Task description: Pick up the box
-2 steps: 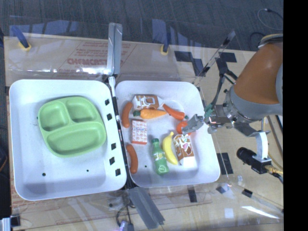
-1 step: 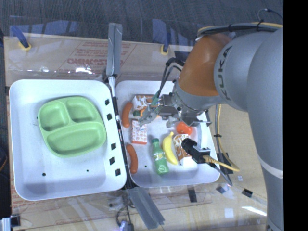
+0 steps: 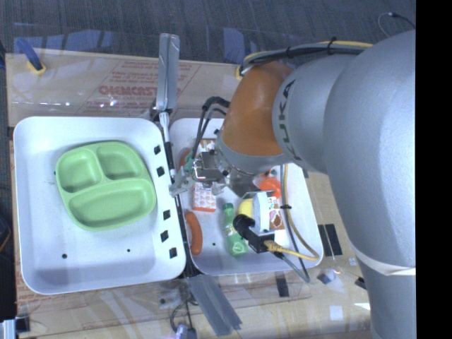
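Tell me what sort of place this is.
Probably a robotics lab's pick-and-place test bench. A big grey arm with an orange band reaches over two shallow white bins, one holding a green divided plastic tray, the other toy-like groceries, and cables run loose.

floor [image 3: 141, 6]: dark grey carpet | bench [image 3: 106, 83]: clear sheet over printed cardboard

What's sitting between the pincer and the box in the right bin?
Nothing visible. The pincer hangs low in the right bin, directly above the box. The sausage and green bottle lie beside the box, not across the approach.
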{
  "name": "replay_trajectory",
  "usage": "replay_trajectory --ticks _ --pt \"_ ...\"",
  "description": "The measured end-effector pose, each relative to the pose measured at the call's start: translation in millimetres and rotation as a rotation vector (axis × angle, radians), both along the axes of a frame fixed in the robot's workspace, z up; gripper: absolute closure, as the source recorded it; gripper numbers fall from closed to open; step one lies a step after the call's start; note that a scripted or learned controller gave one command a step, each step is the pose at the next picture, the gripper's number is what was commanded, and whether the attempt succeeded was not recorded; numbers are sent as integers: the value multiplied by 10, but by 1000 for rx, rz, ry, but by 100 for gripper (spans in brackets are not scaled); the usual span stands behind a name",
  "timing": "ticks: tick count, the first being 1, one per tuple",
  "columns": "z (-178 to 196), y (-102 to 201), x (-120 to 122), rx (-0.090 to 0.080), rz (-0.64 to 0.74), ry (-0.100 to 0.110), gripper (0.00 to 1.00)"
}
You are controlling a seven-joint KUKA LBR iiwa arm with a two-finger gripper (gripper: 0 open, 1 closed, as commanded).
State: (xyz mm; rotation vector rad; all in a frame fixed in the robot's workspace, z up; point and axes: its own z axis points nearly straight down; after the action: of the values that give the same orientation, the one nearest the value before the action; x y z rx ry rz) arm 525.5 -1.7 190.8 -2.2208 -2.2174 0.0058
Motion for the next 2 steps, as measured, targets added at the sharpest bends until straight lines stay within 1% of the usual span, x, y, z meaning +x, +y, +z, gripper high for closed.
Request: replay_trajectory --ticks 1,2 --pt "5 -605 288 0 24 -2 0" --pt "-1001 -1110 -99 3 214 -1 0"
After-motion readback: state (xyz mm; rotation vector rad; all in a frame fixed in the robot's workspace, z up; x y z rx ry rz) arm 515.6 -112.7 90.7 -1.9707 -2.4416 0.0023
